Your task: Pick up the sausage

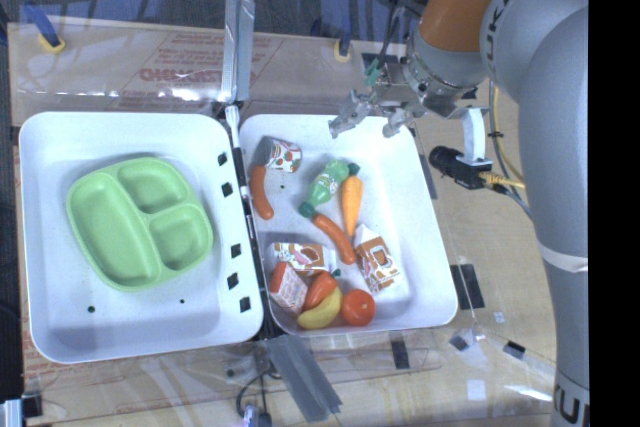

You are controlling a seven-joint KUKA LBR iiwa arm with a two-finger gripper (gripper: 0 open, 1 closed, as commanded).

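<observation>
Over the right bin's [425,205] far rim, jaws [368,120] seemingly open, empty.

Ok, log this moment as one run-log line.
end effector: open, above right bin's far edge | sausage: lying by bin's left wall, untouched | grasp: not yet made

arm [540,115]: cut off right, bottom | milk carton [290,287]: partly hidden by pepper [320,290]

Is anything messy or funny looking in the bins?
Nothing looks broken or spilled. The toy food is just jumbled in the right bin: the sausage lies alone by the left wall, while the little cartons, the tomato and the banana crowd the front. The green plate sits neatly in the left bin.
</observation>
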